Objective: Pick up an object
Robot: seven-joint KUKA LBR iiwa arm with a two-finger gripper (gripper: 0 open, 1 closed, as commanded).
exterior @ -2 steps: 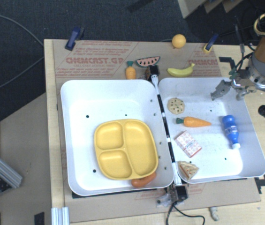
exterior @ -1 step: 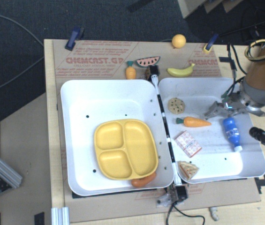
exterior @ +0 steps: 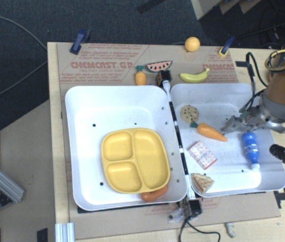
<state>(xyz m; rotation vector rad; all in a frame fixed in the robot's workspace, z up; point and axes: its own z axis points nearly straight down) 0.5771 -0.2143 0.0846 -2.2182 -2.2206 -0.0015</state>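
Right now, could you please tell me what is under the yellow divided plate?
An orange-red object pokes out from under the yellow divided plate's lower edge in the left bin. Most of it is covered.

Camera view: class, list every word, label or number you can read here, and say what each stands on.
"CHEMCAST GP": red print on the brown board behind the left bin.
Same red print behind the right bin: partly hidden, unreadable.
Small red-and-white packet: print too blurred to read.

From my screen, the arm (exterior: 282, 87) is cut by the right edge, and the yellow tray (exterior: 134, 160) hides most of an orange item (exterior: 154, 194).
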